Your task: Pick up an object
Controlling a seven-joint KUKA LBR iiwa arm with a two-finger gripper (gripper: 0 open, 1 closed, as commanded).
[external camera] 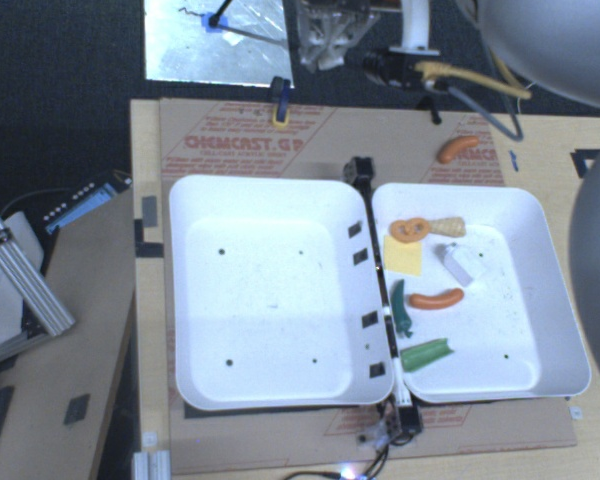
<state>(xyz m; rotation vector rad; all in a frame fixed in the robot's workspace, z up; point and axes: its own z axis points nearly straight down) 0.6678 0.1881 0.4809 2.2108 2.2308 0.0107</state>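
Note:
The right bin [540, 268] holds several small items along its left side. An orange pretzel [410, 230] touches a beige piece [447, 227] near the back. A yellow square [402, 257] lies just below them, with a white block [458, 266] to its right. Nearer the front lie an orange sausage [436, 299], a dark green pod [400, 308] and a light green pod [424, 353]. My gripper [325, 38] hangs high beyond the back of the bins, far from all of them, with nothing seen in it.
The left bin [270, 288] stands beside the right one, joined by black clips [359, 169]. Another orange sausage [458, 149] lies on the cardboard behind the right bin. A yellow clamp [279, 103], a silver sheet [215, 23] and a metal frame [20, 278] sit around them.

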